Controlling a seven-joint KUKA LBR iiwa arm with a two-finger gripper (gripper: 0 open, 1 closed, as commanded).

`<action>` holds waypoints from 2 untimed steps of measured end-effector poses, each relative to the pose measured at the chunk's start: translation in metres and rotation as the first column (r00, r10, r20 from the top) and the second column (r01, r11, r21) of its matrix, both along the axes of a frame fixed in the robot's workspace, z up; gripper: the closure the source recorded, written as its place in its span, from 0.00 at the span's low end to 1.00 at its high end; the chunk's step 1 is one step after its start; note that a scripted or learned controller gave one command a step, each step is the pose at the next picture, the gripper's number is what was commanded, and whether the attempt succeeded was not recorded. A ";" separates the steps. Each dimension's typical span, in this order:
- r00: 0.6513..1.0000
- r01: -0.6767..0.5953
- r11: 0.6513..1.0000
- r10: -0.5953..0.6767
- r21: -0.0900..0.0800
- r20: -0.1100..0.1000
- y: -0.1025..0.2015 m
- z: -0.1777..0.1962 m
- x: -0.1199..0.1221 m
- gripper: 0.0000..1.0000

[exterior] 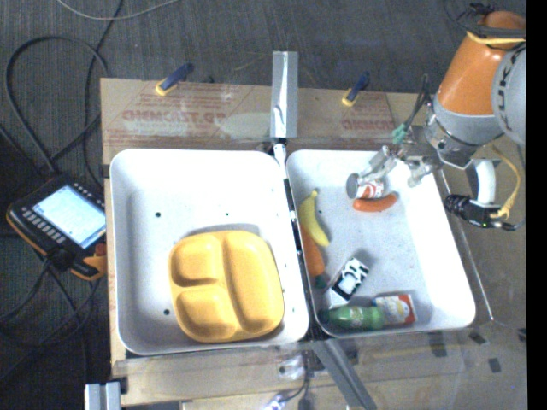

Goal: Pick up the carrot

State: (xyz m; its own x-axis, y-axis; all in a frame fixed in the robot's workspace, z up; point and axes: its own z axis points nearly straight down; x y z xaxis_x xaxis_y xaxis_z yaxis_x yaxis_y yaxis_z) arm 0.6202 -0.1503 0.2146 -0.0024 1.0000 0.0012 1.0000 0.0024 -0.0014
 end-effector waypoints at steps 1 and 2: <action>0.993 0.114 0.993 -0.114 0.000 -0.001 -0.016 -0.026 -0.052 0.00; 0.998 0.070 0.998 -0.070 -0.002 -0.002 0.004 -0.003 -0.137 0.00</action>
State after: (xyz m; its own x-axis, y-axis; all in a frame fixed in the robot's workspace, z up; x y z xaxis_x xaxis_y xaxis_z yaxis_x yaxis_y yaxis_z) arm 0.4835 -0.1466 0.2113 0.0677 0.9977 -0.0004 0.9977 -0.0677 -0.0032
